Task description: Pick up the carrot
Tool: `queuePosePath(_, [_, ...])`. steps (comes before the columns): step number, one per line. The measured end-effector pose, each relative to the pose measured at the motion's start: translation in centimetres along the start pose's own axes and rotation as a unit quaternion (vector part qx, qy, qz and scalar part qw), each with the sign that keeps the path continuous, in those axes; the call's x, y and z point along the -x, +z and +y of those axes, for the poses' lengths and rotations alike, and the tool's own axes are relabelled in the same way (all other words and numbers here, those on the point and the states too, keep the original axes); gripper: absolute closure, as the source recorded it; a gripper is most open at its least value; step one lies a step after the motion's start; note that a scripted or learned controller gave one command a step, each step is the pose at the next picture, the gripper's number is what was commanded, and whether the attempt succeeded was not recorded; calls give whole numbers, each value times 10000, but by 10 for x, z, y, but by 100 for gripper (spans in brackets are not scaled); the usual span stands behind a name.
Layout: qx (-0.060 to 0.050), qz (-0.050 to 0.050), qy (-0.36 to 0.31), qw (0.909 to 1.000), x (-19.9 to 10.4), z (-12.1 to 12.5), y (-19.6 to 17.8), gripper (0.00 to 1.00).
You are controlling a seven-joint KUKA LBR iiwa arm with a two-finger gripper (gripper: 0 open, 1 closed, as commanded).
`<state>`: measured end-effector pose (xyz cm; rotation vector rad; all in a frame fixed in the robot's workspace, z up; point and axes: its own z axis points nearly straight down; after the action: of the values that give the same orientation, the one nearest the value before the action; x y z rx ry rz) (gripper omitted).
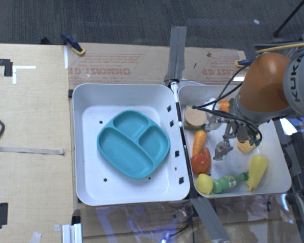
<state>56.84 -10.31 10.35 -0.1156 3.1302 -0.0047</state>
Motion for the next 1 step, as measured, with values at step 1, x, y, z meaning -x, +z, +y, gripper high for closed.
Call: queuePosePath(1, [8,29,905,9959,14,1,11,0])
